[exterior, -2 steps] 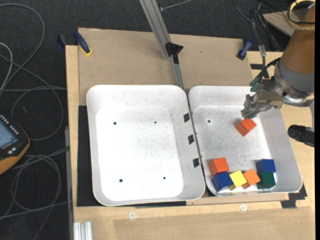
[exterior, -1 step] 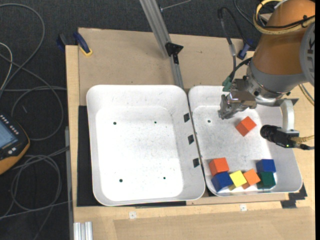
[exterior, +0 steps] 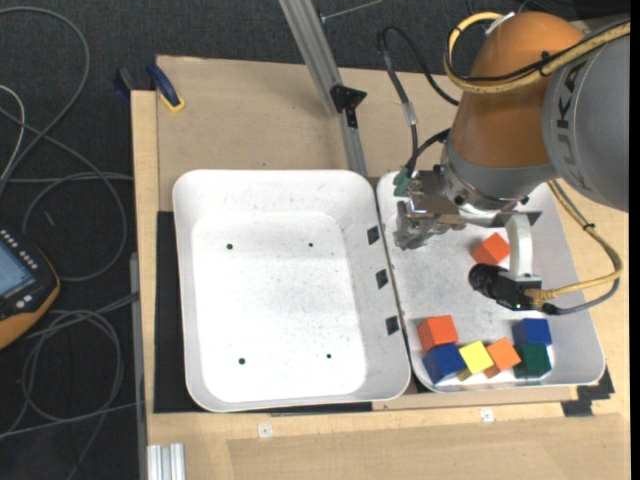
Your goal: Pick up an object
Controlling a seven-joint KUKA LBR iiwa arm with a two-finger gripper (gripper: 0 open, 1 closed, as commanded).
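**White bins, bright blocks**

Two white bins here, the left bin [exterior: 275, 288] peppered with fine dark specks and a few black dots. In the right bin [exterior: 580, 313], blocks: orange [exterior: 437, 331], yellow [exterior: 476, 356], blue [exterior: 536, 330], green [exterior: 534, 361], another orange [exterior: 491, 249] higher up. The arm [exterior: 530, 78] shows orange over grey. The bench [exterior: 250, 108] is pale tan.

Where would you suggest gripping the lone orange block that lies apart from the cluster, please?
The lone orange block lies by itself in the right bin, away from the cluster, so its sides look free. I would come straight down and close the end effector across two opposite flat faces, probably turning to match its skewed edges.
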